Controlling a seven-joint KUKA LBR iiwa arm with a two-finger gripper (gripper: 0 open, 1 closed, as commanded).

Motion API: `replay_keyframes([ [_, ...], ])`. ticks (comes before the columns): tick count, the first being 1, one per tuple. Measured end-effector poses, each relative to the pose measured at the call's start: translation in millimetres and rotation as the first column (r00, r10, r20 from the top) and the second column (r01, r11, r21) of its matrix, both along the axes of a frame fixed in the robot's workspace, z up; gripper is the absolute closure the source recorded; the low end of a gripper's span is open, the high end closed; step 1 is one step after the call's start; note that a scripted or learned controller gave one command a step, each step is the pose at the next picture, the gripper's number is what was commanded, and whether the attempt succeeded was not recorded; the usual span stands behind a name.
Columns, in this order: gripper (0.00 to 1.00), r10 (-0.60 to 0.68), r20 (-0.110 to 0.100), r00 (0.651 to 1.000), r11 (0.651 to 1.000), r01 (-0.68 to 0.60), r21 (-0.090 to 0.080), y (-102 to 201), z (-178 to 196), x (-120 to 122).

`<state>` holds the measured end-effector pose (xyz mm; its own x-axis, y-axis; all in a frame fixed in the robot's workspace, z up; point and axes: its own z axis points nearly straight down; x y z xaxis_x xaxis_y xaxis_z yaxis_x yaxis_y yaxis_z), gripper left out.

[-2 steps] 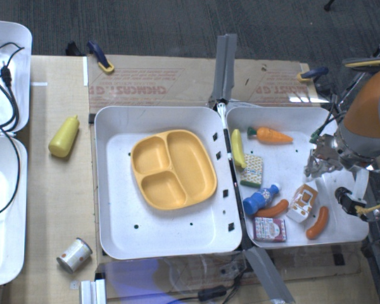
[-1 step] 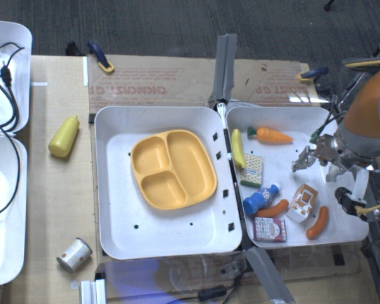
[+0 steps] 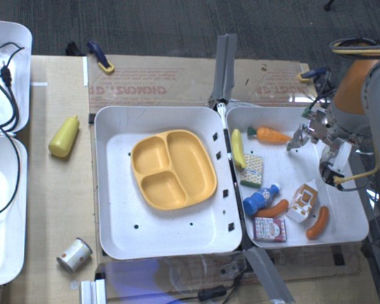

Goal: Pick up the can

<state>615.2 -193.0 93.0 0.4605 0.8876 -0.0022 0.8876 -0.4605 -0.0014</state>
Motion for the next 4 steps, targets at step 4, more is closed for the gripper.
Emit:
replay_keyframes([
  [4,0.0,-0.33,0.0,0.944,0.944,0.33,0.0,12,41,-56],
])
